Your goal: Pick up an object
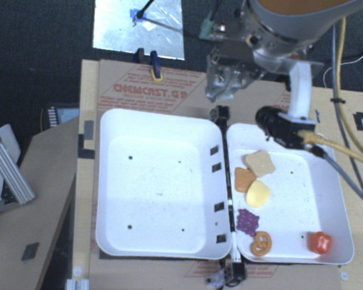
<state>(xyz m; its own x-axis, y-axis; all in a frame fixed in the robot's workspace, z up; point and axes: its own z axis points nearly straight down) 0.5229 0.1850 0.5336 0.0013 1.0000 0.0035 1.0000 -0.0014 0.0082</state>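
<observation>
At left the shallow white plastic bin (153,189) holds nothing, while right bin (327,203) keeps purple grape cluster (247,221), tan bread slice (259,162) & red tomato-like piece (319,242) unpicked, w/ gripper (227,82) raised above, grip state can't tell.

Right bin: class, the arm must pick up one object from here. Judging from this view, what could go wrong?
1. The bread slice, orange piece and yellow piece touch, so a grasp may catch or shove a neighbour.
2. The purple grapes and pretzel lie near the right bin's left wall, which could block the gripper.
3. The red piece sits in the corner and may slip away.
</observation>
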